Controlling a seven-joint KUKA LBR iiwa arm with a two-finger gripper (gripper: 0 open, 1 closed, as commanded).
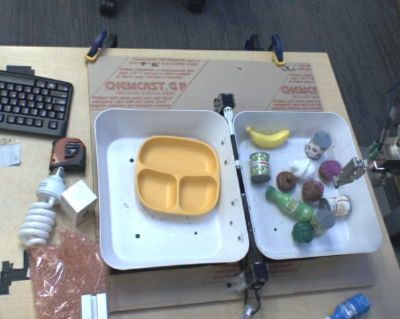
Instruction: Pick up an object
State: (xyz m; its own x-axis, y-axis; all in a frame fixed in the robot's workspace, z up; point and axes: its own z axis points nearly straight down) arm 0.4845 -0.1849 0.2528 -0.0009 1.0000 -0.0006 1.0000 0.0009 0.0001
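The likeliest target is the crowd of small things in the right bin [359, 244], and the closest of them to the hand is the purple ball [330, 170], just beside the brown ball [312, 191] and the small white jar with an orange band [341, 207]. The hand [351, 171] sits at the right rim of that bin, near the purple ball; whether its fingers are spread or pressed together I cannot tell, and nothing shows between them.

To do this step well, the hand should come down over one item with free space on two sides, since the pieces here touch or nearly touch. The round ones have no long axis, so any approach angle serves. The green bottle [290, 204] is different: it lies on its side, long axis running from upper left to lower right, its cap end toward the upper left, so the fingers would best close across its width. The banana [267, 136] lies well apart at the bin's far end, long axis roughly left to right, and looks the easiest to reach cleanly.

Further out, the left bin [113, 244] holds a yellow divided tray [178, 175], and a keyboard [27, 102] rests on the counter [27, 58].
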